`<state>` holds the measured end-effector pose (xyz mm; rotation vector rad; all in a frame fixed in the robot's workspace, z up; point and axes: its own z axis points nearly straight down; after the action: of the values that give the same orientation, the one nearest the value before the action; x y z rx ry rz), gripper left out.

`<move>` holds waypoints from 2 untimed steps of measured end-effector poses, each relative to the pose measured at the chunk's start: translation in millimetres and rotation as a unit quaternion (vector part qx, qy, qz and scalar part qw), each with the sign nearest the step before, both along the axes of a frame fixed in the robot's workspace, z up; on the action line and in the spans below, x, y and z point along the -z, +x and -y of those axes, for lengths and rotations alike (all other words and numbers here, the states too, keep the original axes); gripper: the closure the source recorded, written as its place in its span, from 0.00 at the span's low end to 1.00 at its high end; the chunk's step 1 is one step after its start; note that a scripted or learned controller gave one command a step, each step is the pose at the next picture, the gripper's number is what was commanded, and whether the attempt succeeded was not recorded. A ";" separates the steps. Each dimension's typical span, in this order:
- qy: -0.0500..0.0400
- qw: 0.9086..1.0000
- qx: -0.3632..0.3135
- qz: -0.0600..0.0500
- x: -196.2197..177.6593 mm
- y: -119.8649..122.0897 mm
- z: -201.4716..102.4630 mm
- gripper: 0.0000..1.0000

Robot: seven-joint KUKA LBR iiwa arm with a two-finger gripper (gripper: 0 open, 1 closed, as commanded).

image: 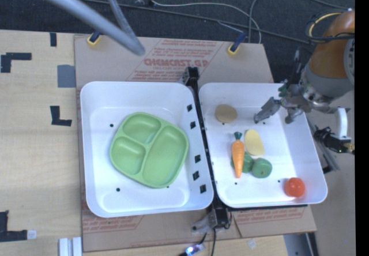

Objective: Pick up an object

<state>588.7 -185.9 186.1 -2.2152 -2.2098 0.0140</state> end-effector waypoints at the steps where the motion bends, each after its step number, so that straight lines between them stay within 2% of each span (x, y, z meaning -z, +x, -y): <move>1: -0.001 1.000 -0.002 0.007 -8.2 3.4 -0.3 0.00; 2: -0.001 1.000 -0.002 0.005 48.9 -6.2 -5.9 0.00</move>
<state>582.5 -180.0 137.2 -2.2165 -2.2198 0.0065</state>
